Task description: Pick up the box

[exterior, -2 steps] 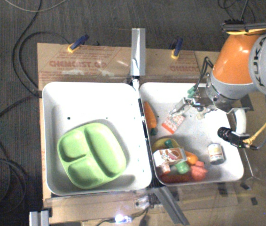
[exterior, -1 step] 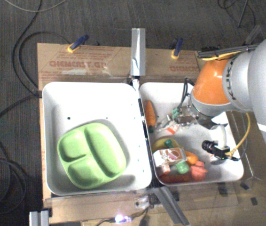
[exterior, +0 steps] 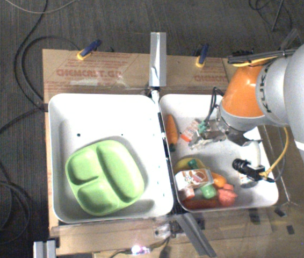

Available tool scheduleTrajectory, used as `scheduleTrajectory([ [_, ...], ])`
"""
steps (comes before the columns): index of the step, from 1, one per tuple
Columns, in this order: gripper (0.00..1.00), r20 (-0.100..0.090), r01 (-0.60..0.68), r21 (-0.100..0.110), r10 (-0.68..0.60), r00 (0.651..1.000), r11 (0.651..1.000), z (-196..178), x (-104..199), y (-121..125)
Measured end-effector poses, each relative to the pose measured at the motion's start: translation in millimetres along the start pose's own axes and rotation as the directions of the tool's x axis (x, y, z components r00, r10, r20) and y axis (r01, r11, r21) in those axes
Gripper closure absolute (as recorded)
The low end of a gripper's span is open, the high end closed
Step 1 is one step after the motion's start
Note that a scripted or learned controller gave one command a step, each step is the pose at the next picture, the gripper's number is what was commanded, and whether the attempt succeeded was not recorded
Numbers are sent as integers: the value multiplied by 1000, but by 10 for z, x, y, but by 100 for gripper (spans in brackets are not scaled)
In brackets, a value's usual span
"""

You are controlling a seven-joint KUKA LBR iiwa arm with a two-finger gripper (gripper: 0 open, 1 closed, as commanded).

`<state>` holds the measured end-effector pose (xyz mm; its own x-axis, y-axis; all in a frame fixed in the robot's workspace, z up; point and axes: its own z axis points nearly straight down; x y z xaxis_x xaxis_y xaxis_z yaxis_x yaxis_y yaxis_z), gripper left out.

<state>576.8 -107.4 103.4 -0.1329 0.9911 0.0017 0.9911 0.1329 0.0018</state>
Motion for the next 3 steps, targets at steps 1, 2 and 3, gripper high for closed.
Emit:
scheduleTrajectory([
  [1,100,2,-264,4,264,965,965,-791,691,-75],
  [2,0,2,-264,5,264,965,965,-790,691,-75],
  [3,0,4,-283,-12,283,959,959,127,59,117],
])
